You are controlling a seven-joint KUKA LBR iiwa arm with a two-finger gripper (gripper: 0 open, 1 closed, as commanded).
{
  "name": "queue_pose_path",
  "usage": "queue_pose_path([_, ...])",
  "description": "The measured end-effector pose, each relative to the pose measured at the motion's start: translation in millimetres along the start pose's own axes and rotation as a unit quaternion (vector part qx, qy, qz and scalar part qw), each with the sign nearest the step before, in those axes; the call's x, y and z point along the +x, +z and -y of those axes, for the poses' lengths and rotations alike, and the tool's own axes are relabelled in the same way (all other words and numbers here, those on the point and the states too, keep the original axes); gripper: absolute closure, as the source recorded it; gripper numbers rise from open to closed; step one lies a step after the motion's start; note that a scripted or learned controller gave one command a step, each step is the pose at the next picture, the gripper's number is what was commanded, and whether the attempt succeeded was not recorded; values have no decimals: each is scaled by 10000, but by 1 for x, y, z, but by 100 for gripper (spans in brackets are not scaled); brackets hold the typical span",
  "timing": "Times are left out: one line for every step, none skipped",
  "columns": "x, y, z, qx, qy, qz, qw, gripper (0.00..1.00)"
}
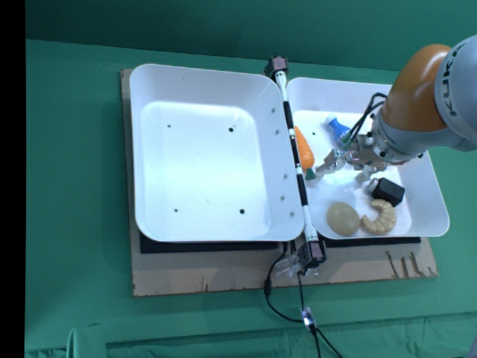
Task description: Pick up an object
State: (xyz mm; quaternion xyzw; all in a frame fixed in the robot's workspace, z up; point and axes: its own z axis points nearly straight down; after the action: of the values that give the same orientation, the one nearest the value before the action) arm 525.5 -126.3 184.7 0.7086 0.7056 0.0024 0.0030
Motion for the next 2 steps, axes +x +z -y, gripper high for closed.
queue_pose_path([-2, -14, -3, -70, 21, 31, 10000, 100])
queue_pose_path([-10, -78, -5, -13, -2, 17, 10000, 100])
